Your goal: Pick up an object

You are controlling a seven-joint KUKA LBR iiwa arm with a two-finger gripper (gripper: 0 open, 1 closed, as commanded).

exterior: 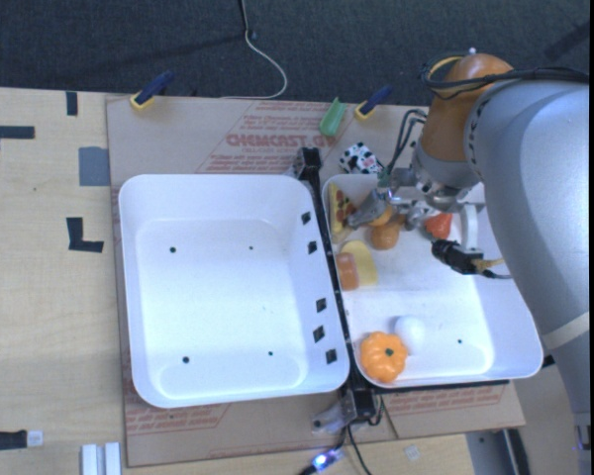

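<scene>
The grey arm with the orange band (495, 146) reaches in from the right and fills the far right of the scene, its wrist bent down over the far end of the right-hand shallow white plastic bin (495, 349). The left-hand shallow white plastic bin (218, 285) sits touching it along a shared wall, both on a brown cardboard sheet (208, 137) laid over the pale wooden tabletop (40, 295).

Step in hand, by judgement: the approach to a grasp, nothing lifted yet. The pincer (384, 206) is low among a cluster of small objects at the far left corner of the right bin; whether it is spread or pressed together cannot be told, as wrist and clutter blur together there.

Candidate objects, all in the right bin: a round orange toy pumpkin with a green stem (383, 355) at the near left corner, well apart from the pincer; a pale yellow flat block (356, 267) against the dividing wall; a small orange ball (383, 236) just beside the pincer; a small white ball (409, 329) near the pumpkin; a red piece (439, 225) under the wrist.

The next move calls for a clean closure on one item, likely the orange ball. Obstructions: crowded neighbours, the bin's corner walls, and a black cable (465, 260) trailing from the wrist
</scene>
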